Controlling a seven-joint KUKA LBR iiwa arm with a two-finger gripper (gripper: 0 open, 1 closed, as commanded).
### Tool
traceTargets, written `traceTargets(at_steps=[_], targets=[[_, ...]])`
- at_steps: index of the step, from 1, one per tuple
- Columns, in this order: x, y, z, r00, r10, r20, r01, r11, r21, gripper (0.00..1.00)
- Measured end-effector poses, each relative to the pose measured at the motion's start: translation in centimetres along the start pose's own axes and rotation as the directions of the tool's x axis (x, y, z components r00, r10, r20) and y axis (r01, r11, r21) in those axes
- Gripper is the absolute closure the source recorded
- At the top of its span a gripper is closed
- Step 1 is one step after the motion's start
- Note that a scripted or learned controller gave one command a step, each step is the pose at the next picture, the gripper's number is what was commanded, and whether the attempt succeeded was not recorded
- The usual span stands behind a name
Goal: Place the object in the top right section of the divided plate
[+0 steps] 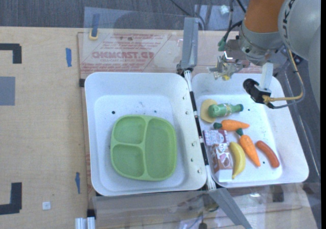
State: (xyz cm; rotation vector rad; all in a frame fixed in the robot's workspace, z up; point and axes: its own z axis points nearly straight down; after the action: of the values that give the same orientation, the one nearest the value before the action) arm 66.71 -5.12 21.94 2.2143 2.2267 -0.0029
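A green divided plate [144, 147] lies in the left bin [102, 95], with one long section on its right and two smaller ones on its left. In the right bin [285, 136] lie a green bottle [224, 109] on a yellow disc [206, 111], two carrots [235, 125] [249, 149], a banana [237, 159], a red sausage [268, 153] and small snack packets [218, 147]. My gripper [224, 72] hangs over the far left corner of the right bin, above the bottle and apart from it. Nothing shows between its fingers.
A grey divider post [190, 44] stands at the back between the bins. A black cable end [253, 89] hangs by the arm over the right bin's far side. A clear sheet with red lettering [122, 54] lies behind the left bin.
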Motion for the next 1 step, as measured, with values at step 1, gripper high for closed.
traceTargets(at_steps=[1], targets=[[4.03, -6.46, 0.22, 0.999, -0.047, -0.003, 0.047, 0.999, 0.001, 1.0]])
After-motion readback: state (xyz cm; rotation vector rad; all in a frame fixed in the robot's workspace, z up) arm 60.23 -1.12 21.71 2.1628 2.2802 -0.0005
